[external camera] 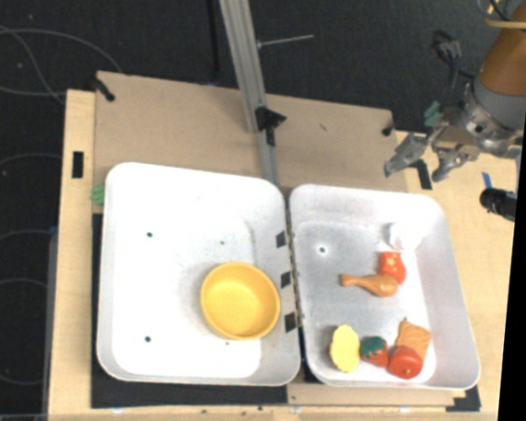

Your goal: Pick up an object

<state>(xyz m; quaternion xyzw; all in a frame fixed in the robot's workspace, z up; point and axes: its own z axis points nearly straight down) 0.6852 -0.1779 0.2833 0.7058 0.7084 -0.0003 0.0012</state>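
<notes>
arm: grey with orange band, enters at upper right of frame, wrist above the bench outside the bins
gripper (424, 165): hangs past the top right corner of the right bin, over bare bench; fingers spread apart, nothing between them
left bin (167, 196): lower left-centre of frame, holds a yellow bowl (239, 301) near its lower right corner, upright
right bin (337, 212): lower right-centre, touching the left bin along the middle seam
red-white piece (392, 265): right bin, upper right part, just above the brown drumstick-shaped toy (372, 283)
yellow toy (345, 348): right bin, bottom edge, just beside a small green piece (374, 345)
red tomato-like toy (405, 361): bottom right corner of right bin, touching an orange piece (414, 337) above it
gripper vs objects: well apart from all of them
pole (245, 60): grey metal, slants from top centre down to the seam between bins
</notes>
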